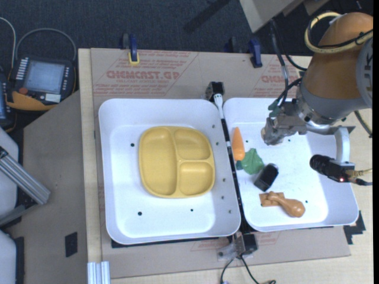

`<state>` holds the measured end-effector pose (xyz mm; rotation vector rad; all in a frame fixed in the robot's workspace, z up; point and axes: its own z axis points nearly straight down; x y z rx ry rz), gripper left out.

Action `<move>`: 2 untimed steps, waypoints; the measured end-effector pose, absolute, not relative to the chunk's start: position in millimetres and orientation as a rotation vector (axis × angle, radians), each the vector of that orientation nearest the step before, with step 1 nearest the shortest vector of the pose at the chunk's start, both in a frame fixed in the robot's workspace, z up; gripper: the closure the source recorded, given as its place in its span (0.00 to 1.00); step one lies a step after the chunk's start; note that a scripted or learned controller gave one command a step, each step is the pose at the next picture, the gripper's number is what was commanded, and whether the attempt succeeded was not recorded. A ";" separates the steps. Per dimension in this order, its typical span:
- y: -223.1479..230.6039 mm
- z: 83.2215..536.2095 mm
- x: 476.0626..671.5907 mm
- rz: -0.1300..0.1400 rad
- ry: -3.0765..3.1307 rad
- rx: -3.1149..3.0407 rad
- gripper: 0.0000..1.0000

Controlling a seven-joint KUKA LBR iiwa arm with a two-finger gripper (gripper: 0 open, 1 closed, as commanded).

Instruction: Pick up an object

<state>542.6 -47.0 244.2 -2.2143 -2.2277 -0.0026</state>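
Note:
The right bin (331, 213) holds an orange carrot-shaped piece (237, 144) by its left wall, a green crumpled piece (253, 161) just below it, a small black block (266, 176) and a tan drumstick-shaped toy (282, 202) near the front. My gripper (273, 134) hangs over the upper middle of the right bin, right of the carrot and above the black block. Nothing shows between its fingers. The wrist and arm cover the bin's upper right part.
The left bin (118, 158) holds a yellow sectioned plate (176, 160). A black cylindrical part (329, 166) juts over the right bin's right side. Clamps (133, 47) sit at the board's back edge. A pendant (42, 81) lies at far left.

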 end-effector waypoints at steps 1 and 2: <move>1.2 231.0 549.3 0.002 -2.224 -2.213 1.00; 51.7 222.2 551.3 0.003 -2.224 -2.212 1.00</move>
